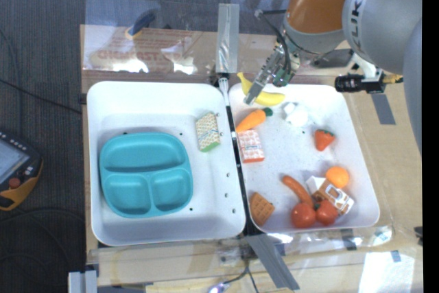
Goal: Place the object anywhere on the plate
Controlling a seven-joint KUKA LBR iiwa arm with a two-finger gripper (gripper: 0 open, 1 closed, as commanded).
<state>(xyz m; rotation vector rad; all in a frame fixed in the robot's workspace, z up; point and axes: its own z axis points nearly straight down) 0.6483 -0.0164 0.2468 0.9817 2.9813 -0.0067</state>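
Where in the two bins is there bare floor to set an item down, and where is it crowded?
Free: left bin floor above the teal plate, left of the patterned item; right bin centre, between strawberry and red packet. Crowded: its lower right corner and the top left under the gripper.

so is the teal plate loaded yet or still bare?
Bare. The teal plate in the left bin shows plain teal in all three compartments; the nearest item, a patterned packet, lies beside it on the bin floor.

Matt teal plastic plate (pixel 145 173) in glossy white bin (pixel 116 94).
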